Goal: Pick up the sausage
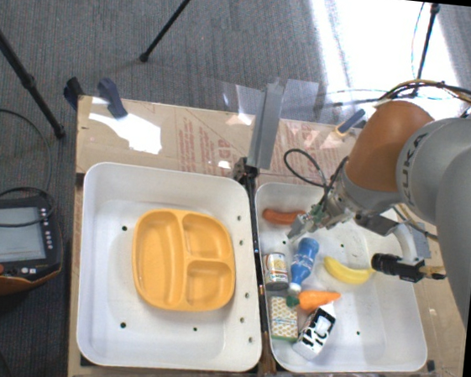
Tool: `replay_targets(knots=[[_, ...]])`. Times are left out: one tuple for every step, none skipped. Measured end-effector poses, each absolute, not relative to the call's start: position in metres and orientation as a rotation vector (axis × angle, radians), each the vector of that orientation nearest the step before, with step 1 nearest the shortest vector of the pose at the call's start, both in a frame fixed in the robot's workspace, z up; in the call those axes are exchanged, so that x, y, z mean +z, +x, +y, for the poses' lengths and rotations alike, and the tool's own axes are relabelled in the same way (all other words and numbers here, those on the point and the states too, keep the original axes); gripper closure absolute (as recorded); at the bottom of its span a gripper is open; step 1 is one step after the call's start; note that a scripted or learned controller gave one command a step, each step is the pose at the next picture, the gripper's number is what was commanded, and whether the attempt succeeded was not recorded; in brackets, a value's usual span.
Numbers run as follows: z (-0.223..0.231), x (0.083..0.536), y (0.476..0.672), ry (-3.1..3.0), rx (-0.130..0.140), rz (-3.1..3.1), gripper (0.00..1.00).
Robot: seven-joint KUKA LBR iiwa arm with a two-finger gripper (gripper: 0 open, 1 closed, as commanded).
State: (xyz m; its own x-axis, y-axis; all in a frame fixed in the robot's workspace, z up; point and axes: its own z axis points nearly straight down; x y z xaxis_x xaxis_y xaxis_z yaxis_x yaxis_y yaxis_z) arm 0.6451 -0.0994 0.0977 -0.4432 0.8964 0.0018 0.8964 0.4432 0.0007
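Pendant (11,242): on the floor left of the counter (182,135), cable trailing, out of the work area.

Left bin (109,186): holds one yellow plate (183,259) with three compartments, lying flat near the middle. Nothing rests on the plate; it looks like a set-down spot for picked goods, though the task names none.

Right bin (408,342): holds the loose stock, crowded toward its left side.
- Sausage (281,217): task item, reddish, lying flat near the bin's upper-left corner, apart from the other goods and so open to a grasp from above.
- Can (276,269): on its side, just below the sausage.
- Blue bottle (303,260): beside the can, slanted.
- Carrot (317,299): below the bottle, touching or nearly so.
- Patterned packet (283,318) and black-and-white carton (315,331): at the bin's lower left, side by side.
- Banana (347,271): right of the bottle.

Tool (309,221): hangs just right of the sausage, low over the bin; whether released or clenched, I cannot tell. Judged: the approach stage, the grasp not yet made.
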Motion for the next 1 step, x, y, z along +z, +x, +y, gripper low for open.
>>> replay_targets(knots=[[-0.0996,0.0976,0.6450,-1.658,-0.002,-2.667,0.00]])
